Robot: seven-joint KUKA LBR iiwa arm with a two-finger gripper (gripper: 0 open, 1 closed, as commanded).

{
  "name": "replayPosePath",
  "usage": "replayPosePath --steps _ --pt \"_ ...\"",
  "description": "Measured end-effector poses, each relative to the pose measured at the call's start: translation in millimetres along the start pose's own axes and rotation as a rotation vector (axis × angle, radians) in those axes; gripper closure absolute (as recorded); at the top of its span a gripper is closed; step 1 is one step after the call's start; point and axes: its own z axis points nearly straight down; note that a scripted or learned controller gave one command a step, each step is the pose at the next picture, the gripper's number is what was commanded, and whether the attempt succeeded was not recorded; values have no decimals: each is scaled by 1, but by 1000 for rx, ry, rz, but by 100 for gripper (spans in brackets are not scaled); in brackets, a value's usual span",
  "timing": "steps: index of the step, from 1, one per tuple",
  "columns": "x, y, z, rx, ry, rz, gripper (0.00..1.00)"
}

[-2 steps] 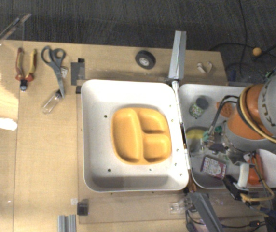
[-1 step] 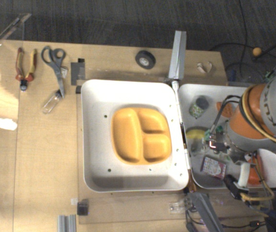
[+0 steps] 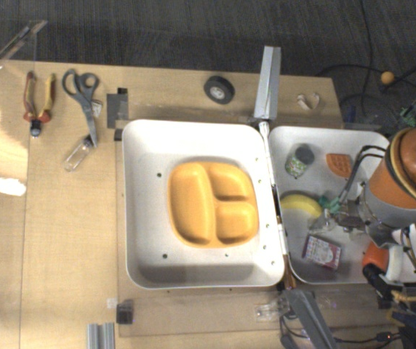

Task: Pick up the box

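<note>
Lying flat in the right bin (image 3: 382, 276), just below and slightly left of the end effector (image 3: 337, 214): the box (image 3: 321, 251), small, purplish, printed face up, not yet gripped. Sits near the bin's front wall, apart from the neighbours. Needs a straight drop from above, centred over the flat face, with the grasp set across the short sides so that the thin edges are caught and not the lid. Calls for a small shift down-left first, judging by the offset. Cannot tell whether the end effector is spread or pressed together; hidden under cables and the wrist.

Just left of the end effector, touching or nearly so: a yellow lemon-like fruit (image 3: 301, 205), round and likely to roll if nudged, so best kept clear of on the way down. Up and left of it: a small green-labelled can (image 3: 296, 166) with a grey cap-like thing (image 3: 305, 153) beside it. Above: an orange wedge (image 3: 339, 163). Farther left, well apart: the left bin (image 3: 142, 195) holding a yellow divided tray (image 3: 212, 201). Beyond both bins on the table (image 3: 48, 217): scissors (image 3: 84, 97), pliers (image 3: 37, 100), a tape roll (image 3: 219, 89).
</note>
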Motion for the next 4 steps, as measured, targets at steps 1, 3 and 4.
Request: replayPosePath --steps 1,3,4 --pt "37 -5 0 -3 -3 -218 0" --pt "48 -6 -1 -4 -3 -322 0" --pt "45 -5 -1 -3 3 -286 0"
